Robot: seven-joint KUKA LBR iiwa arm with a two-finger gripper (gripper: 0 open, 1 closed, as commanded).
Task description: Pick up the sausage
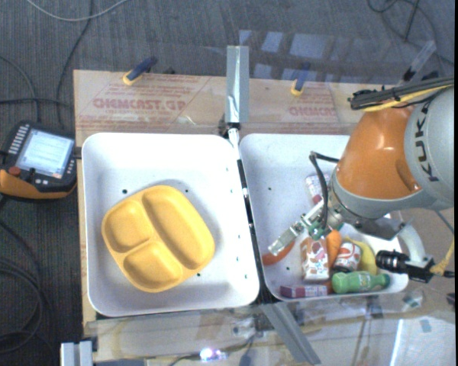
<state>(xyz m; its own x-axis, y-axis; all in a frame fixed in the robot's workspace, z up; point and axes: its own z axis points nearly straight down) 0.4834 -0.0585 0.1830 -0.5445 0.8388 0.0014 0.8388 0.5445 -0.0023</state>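
Plainly, nothing is lifted yet: my gripper (314, 221) hangs low in the right white bin (275, 158), its grip impossible to judge, the orange-brown sausage (278, 253) lying at seven o'clock.

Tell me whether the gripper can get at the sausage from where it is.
Probably yes: the sausage lies bare on the right bin's floor, beside the gripper, with nothing lying over it.

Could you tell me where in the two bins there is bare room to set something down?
Left bin: bare floor all round the yellow divided plate, widest along the far edge. Right bin: bare in its far left part, beside the divider. Its near right corner is crowded, with the sausage, carton and green bottle under the arm.
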